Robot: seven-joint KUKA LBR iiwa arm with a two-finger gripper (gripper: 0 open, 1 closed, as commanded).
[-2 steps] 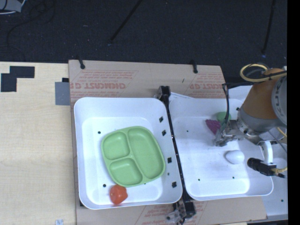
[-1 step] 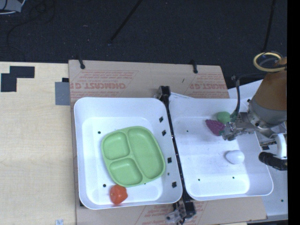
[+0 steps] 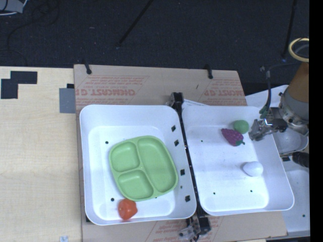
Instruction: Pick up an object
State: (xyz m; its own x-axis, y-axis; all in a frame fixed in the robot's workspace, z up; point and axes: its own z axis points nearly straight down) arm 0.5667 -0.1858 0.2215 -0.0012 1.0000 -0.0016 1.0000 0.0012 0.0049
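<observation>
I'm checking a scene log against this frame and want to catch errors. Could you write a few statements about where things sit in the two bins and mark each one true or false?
1. The green divided plate lies in the left bin. True.
2. The red object sits on the plate. False: it lies on the bin floor, off the plate's near edge.
3. The purple grape bunch and the green round object lie close together in the right bin. True.
4. The white egg-shaped object is in the left bin. False: it is in the right bin.
5. The end effector is over the plate. False: it is at the right bin's far right side, near the green round object.
</observation>
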